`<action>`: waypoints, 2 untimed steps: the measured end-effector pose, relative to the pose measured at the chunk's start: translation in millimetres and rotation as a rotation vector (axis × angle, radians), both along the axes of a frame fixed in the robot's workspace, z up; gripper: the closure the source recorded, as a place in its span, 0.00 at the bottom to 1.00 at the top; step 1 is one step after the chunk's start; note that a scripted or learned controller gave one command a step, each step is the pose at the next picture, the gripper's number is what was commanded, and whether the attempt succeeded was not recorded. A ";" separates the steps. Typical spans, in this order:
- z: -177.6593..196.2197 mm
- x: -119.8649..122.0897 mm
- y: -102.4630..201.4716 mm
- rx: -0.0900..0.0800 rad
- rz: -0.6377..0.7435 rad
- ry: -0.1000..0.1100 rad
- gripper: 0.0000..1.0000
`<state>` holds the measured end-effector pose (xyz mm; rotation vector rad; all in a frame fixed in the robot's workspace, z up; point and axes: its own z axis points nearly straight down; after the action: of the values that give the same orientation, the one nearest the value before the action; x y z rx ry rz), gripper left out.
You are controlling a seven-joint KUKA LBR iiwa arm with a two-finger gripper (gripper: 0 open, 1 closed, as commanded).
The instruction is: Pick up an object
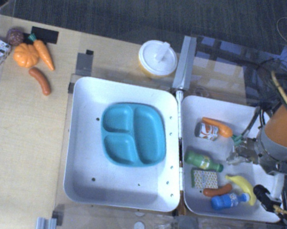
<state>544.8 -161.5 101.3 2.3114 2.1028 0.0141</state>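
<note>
Objects for picking lie in your right bin (201, 107): a can (208, 131) and carrot (218, 127) at 12 o'clock, a green bottle (203, 161) at 9, and a sausage (218, 190), blue bottle (229, 201) and banana (242, 183) toward 6. Your gripper (240, 153) hangs at the bin's 3 o'clock; whether its jaws are open, you cannot tell. The left bin (78, 171) holds a blue tray (132, 134).

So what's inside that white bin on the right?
The right bin holds a small can, an orange carrot, a green bottle, a patterned green sponge, a sausage, a banana and a blue bottle. The arm covers its right edge.
</note>
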 end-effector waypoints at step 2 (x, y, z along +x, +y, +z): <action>-12.0 -32.0 -28.7 0.002 0.013 0.005 0.00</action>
<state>512.8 -190.2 89.4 2.3011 2.1211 0.0110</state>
